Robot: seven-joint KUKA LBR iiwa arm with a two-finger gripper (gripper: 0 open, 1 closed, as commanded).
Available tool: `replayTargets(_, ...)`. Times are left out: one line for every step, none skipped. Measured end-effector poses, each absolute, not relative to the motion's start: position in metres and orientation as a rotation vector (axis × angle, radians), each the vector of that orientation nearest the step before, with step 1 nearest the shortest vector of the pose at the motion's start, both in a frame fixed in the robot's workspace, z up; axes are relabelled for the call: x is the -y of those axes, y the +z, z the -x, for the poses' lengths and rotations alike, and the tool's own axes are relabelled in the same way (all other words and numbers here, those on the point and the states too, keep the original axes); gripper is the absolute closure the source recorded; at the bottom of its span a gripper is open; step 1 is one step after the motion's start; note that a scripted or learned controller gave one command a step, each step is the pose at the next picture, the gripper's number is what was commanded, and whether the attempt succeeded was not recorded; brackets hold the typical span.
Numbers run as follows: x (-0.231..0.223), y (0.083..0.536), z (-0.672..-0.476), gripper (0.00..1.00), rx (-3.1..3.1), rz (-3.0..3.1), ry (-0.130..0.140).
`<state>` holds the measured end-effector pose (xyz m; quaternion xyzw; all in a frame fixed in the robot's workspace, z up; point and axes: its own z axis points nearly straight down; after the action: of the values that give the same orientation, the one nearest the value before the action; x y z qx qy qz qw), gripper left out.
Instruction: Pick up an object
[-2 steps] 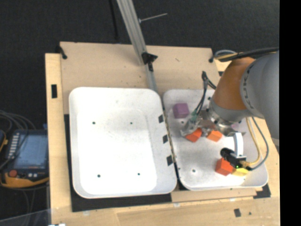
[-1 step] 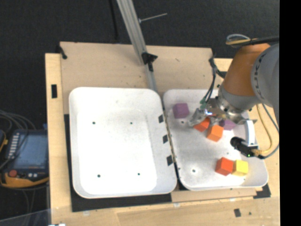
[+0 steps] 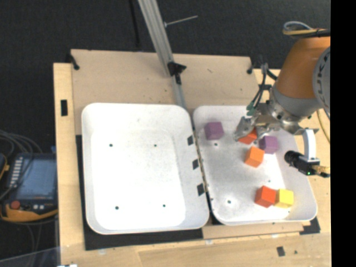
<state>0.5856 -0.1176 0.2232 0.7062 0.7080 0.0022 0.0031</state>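
Note:
My gripper hangs over the upper middle of the right bin, reaching in from the right. A small orange-red block lies right at its tip, partly covered by it. Whether the block is gripped or just lies beneath is unclear. A purple cube sits just right of that block, and an orange cube just below it. Another purple cube rests farther left in the same bin. Near the front right corner a red-orange cube and a yellow cube touch side by side.
The left bin lies beside the right one, with black clips along the shared edge. A slanted metal pole rises behind the bins. A black fitting juts from the arm over the right bin's right rim.

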Motion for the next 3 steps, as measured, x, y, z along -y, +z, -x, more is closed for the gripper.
replayTargets(0.119,0.25,-0.587,1.0,-2.224,-2.214,0.004)
replayTargets(0.073,0.255,-0.597,1.0,-2.229,-2.213,0.003)
replayTargets(0.021,0.253,-0.6,1.0,-2.23,-2.215,0.0)
